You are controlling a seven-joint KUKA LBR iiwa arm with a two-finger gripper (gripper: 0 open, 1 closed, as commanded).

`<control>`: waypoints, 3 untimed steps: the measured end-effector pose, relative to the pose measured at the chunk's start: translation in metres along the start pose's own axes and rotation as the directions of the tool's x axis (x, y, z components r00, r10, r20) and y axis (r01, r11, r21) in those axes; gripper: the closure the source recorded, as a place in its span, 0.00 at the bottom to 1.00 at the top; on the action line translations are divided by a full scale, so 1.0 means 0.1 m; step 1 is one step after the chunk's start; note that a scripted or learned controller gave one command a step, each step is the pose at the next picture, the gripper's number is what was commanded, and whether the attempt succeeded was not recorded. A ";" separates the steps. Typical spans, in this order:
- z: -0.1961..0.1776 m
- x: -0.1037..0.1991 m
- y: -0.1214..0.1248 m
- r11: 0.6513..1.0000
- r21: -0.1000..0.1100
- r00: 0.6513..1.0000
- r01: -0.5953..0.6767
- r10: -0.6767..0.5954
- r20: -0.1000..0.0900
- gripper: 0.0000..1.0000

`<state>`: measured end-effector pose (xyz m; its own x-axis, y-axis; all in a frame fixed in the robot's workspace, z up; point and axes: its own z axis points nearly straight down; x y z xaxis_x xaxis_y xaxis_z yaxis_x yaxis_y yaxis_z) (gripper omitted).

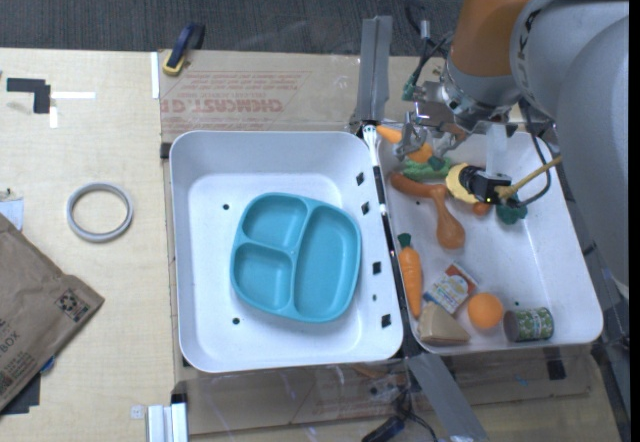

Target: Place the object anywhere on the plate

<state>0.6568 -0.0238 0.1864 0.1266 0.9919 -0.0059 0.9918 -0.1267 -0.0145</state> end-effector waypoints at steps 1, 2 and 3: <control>-0.06 0.88 -0.67 0.998 -0.009 0.998 0.063 -0.063 -0.003 1.00; 0.53 1.09 -1.27 1.000 -0.007 1.000 -0.009 0.009 -0.003 1.00; 0.52 1.10 -1.26 1.000 -0.008 1.000 -0.009 0.009 -0.004 0.00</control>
